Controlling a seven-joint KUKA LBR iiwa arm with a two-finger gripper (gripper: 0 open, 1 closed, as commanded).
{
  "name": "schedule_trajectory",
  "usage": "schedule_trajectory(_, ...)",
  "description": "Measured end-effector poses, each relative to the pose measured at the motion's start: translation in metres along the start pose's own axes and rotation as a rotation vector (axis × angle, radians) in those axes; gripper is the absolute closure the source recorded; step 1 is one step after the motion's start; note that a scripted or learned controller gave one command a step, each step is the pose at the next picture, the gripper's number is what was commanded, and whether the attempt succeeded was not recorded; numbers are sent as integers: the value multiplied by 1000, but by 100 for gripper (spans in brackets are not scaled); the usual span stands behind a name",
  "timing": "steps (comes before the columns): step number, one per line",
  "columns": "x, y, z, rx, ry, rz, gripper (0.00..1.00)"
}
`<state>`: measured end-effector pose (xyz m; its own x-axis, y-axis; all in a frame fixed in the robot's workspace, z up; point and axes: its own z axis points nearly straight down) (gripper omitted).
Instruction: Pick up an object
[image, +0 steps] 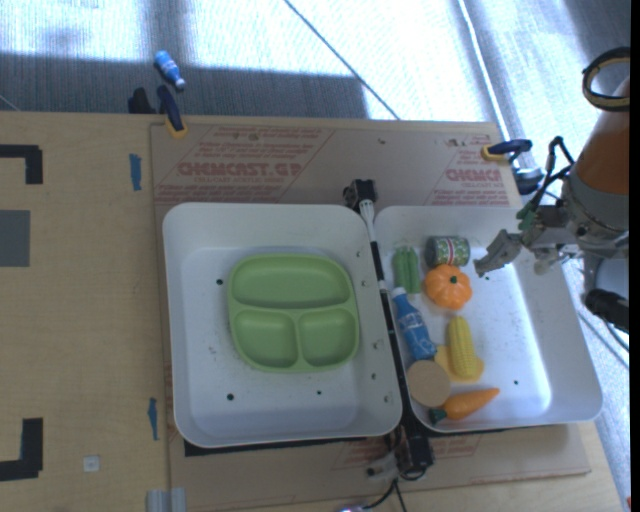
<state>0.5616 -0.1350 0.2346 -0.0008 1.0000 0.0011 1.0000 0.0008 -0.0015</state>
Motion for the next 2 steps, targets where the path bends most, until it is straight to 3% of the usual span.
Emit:
schedule_trajectory(1,35,-38,100,1,0,1,0)
schedule_trajectory(2,27,-71,148,-6,0,1,0)
